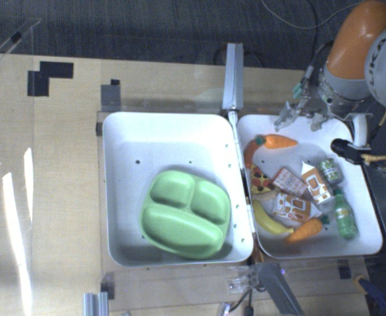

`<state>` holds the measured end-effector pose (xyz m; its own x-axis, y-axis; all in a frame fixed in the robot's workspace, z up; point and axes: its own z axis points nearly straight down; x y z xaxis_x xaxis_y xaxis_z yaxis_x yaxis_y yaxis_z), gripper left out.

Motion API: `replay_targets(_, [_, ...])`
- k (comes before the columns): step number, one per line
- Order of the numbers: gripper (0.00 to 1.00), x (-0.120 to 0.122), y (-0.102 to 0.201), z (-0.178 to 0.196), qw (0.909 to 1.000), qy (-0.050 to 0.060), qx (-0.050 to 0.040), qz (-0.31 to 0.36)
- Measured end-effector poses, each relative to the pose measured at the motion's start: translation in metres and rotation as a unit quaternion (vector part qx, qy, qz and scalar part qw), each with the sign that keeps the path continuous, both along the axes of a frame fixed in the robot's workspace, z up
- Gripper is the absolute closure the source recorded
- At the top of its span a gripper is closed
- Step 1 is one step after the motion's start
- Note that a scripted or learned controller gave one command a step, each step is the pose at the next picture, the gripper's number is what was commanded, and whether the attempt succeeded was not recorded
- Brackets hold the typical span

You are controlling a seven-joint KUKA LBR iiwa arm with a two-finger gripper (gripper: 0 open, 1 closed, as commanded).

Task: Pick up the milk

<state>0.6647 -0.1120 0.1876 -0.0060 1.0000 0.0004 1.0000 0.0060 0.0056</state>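
Observation:
The milk looks to be the small white carton with orange print [317, 184], lying tilted in the middle of the right bin [371, 239]. A second similar white and orange carton [292, 206] lies just left of and in front of it. My gripper [303, 117] hangs over the back rim of the right bin, behind the cartons and apart from them. Its fingers [286, 118] are spread open with nothing between them.
Around the cartons lie an orange carrot [278, 141], another carrot [305, 230], a banana [271, 220], a green bottle [344, 218], a green can [329, 171] and a brown packet [289, 180]. The left bin [124, 143] holds a green divided plate [186, 213].

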Motion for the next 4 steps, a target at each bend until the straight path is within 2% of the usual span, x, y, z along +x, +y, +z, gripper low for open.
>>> replay_targets(1, [0.0,-0.032,-0.06,-0.048,1.0,0.0,-0.0011,0.008])
replay_targets(2, [0.0,-0.098,-0.093,-0.098,0.9981,-0.005,-0.0021,0.062])
replay_targets(3, [0.0,-0.088,-0.093,-0.099,0.9949,-0.003,-0.0022,0.101])
replay_targets(4, [1.0,-0.083,-0.087,-0.086,0.9946,-0.007,0.0003,0.104])
